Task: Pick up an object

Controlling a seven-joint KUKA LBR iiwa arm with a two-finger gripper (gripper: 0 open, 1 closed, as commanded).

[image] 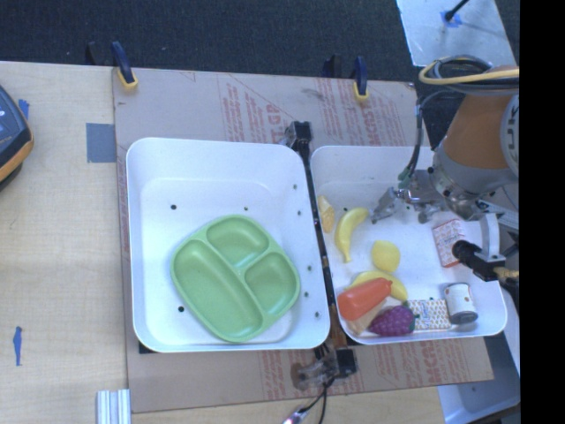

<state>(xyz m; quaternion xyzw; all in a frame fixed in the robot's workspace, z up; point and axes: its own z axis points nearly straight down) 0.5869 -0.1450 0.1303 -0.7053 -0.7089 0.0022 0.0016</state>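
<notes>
Gripper (399, 199) hangs over the right bin (371, 159), upper part; finger state cannot be told. Nearest object: banana (348, 230), just left and below, long axis running top-right to bottom-left. Nothing seen held.
</notes>
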